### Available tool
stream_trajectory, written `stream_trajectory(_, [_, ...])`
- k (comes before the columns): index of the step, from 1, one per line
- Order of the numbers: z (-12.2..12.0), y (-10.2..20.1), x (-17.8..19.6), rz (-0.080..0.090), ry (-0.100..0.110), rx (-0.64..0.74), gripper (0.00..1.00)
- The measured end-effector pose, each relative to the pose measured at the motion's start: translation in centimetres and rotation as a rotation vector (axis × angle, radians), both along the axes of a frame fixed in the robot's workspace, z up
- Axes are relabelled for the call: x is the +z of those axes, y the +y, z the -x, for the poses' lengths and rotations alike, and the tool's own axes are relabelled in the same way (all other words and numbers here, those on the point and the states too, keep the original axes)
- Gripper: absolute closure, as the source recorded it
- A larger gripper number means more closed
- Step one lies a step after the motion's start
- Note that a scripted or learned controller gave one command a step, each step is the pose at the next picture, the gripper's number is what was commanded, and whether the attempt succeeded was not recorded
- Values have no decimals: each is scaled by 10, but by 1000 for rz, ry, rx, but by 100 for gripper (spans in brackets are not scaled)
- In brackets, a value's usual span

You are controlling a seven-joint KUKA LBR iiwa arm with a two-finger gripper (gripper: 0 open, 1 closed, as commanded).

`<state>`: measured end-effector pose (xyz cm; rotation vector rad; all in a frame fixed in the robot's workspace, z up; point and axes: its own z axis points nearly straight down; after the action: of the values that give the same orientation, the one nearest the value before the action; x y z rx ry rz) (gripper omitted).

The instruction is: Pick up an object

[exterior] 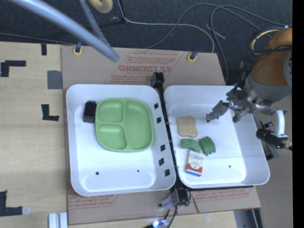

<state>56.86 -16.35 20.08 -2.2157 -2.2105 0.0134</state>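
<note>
Gripper [227,111] open, holding nothing, above right bin [247,172]; small carton [194,164] lower-left of it, red-blue label, print possibly unreadable.

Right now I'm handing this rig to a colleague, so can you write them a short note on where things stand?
Claw: open, holding nothing, hovering over the upper right part of the right bin.
Right bin: tan bread slice, two green pea pods below it, small red, white and blue carton near the front.
Left bin: green divided plate, small black block at its left edge.
Done: nothing picked yet.
Left: lower onto one object, close, lift.
</note>
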Motion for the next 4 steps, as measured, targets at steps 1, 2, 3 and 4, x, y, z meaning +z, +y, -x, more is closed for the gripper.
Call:
stream_trajectory(1, [-3, 0, 7, 2, -13, 3, 0])
stream_trajectory(2, [8, -3, -47, 2, -7, 3, 0])
stream_trajectory(3, [8, 3, -92, 2, -8, 4, 0])
stream_trajectory(4, [8, 2, -115, 3, -14, 3, 0])
